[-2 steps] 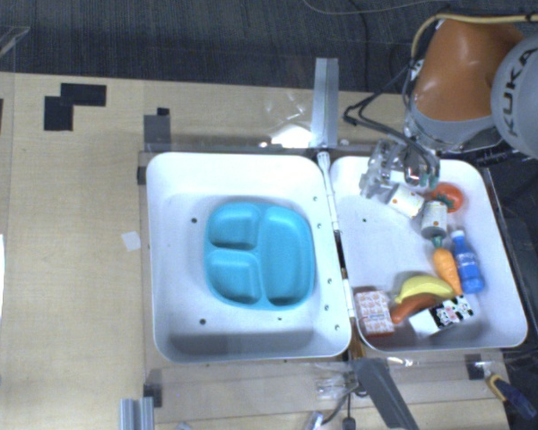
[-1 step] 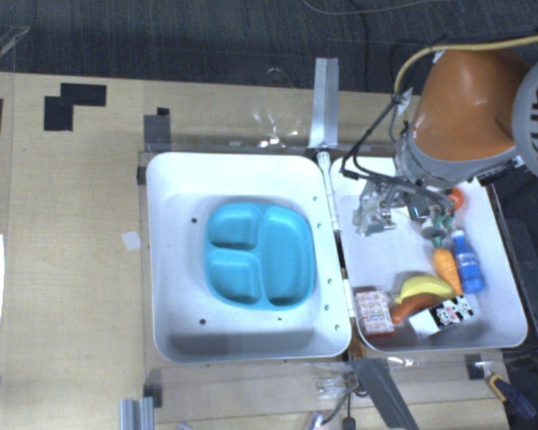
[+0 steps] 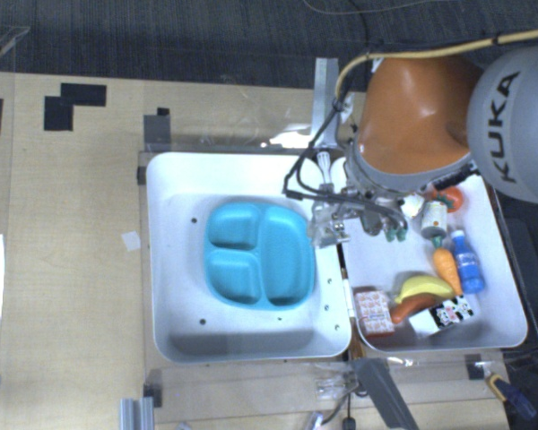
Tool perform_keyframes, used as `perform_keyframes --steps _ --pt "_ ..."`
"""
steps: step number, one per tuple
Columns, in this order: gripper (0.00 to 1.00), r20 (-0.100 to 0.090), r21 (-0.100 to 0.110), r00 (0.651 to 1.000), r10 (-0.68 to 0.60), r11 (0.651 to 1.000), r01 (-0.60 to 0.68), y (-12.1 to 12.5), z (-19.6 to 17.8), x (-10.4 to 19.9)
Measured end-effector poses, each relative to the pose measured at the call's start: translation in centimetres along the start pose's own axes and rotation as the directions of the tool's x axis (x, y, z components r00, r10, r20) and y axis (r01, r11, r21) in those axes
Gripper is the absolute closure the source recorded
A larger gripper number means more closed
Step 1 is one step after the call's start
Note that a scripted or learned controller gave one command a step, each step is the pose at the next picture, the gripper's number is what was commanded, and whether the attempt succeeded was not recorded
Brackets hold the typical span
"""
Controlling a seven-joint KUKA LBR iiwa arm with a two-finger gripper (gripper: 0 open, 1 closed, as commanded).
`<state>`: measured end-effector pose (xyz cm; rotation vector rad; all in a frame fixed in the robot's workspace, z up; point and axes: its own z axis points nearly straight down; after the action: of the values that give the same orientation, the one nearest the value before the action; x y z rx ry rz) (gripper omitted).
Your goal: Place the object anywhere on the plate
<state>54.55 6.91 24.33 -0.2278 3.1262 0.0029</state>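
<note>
My end effector (image 3: 354, 222) is hanging over the seam between the two white bins, its grip impossible to tell beneath my orange-banded wrist (image 3: 412, 115). The blue plate (image 3: 257, 254) is lying in the left bin (image 3: 175, 267). A banana (image 3: 426, 287), carrot (image 3: 446, 267) and bottle (image 3: 467, 263) are crowding the right bin (image 3: 511, 312), partly overlapping.

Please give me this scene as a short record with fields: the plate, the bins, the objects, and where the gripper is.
plate: blue plate with three compartments, nothing on it
plate location: left bin
objects: banana, carrot, blue bottle, small box, black and white item
objects location: right bin, near its front right corner
gripper: gripper over the divide between the two bins
task state: no object on the plate yet
</note>
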Motion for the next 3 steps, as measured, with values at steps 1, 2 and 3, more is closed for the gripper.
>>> perform_keyframes --steps 1,2,3 --pt "1.0 -0.002 0.0 0.996 -0.094 0.996 0.094 1.4 3.4 1.1" --pt "0.0 -0.001 0.0 0.996 -0.094 0.996 0.094 1.4 3.4 1.1" --pt "0.0 0.001 -0.002 0.904 -0.428 0.904 0.428 4.0 14.4 -5.7"
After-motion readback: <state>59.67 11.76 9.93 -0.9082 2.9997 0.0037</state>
